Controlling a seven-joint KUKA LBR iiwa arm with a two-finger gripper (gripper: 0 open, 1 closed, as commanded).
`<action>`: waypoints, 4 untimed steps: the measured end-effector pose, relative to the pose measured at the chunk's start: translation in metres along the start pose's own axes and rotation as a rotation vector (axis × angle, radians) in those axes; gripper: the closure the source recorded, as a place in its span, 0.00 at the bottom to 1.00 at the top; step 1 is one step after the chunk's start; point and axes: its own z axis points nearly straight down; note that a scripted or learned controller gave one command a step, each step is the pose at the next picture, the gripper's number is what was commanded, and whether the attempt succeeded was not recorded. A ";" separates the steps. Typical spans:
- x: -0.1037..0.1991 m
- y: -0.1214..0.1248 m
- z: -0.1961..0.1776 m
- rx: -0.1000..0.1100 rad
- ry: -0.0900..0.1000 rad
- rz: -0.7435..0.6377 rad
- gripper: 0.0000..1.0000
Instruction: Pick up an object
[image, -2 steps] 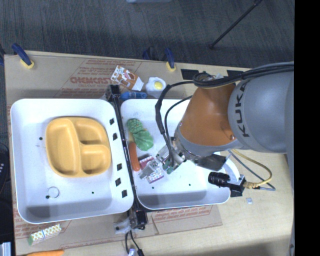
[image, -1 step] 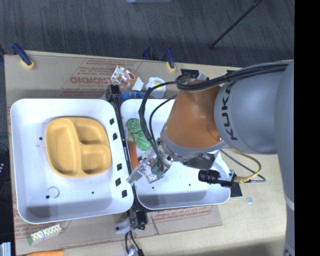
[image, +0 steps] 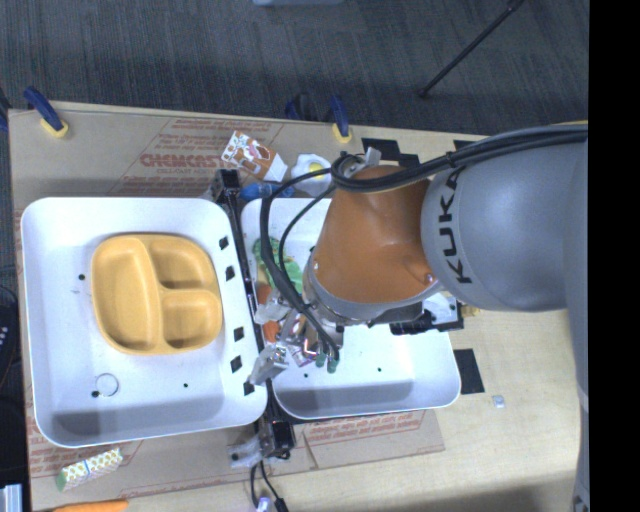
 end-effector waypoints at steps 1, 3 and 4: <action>0.004 0.016 0.000 0.000 -0.004 -0.446 0.00; -0.030 0.009 0.000 0.001 -0.005 -0.992 0.00; -0.060 0.016 -0.001 0.001 -0.005 -1.214 0.00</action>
